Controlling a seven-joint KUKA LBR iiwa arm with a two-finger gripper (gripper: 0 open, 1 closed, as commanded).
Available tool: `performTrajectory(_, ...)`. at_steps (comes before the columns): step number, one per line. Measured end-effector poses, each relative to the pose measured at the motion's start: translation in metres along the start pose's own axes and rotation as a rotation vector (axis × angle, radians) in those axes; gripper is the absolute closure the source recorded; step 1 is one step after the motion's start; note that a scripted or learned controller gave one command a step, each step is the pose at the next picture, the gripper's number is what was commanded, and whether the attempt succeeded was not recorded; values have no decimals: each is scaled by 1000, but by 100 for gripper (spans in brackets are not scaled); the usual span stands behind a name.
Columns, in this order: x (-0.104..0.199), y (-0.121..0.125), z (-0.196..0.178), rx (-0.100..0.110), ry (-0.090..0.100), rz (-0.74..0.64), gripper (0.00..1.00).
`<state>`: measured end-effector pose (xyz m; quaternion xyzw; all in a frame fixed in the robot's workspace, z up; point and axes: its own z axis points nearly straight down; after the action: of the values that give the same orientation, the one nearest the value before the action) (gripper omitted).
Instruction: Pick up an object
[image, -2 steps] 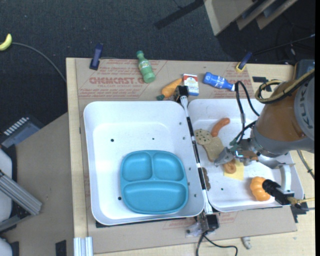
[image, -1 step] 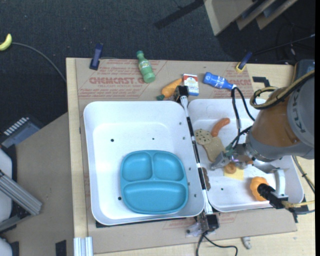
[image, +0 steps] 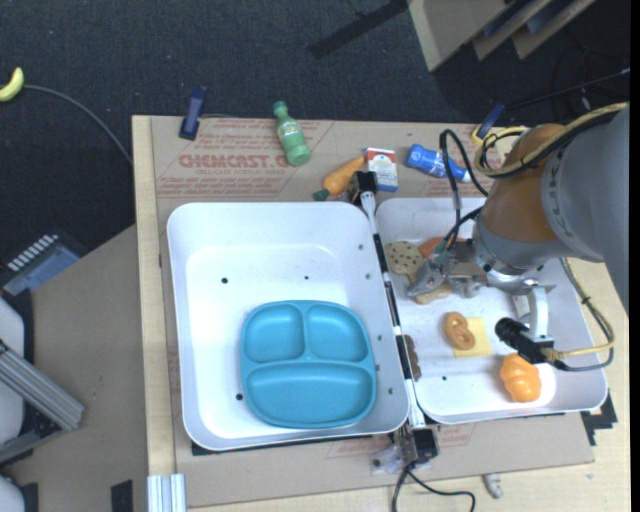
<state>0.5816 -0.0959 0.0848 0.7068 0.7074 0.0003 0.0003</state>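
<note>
The jaws (image: 437, 272) sit low in the right bin (image: 570, 395), near its upper left corner; whether they are released or clenched cannot be told. A tan cracker (image: 402, 257) lies just left of them, by the wall between the bins. Toward the lower right lie a small pretzel (image: 458, 330) on a yellow square (image: 477, 338) and an orange fruit (image: 520, 378) near the bottom edge. The left bin (image: 200, 290) holds a blue divided plate (image: 308, 362), with open floor above it.
</note>
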Motion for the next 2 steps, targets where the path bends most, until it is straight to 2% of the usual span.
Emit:
performTrajectory(1, -33, -61, 0, 3, 0, 3, 0)
performTrajectory(2, -31, -96, 0, 3, 1, 2, 0)
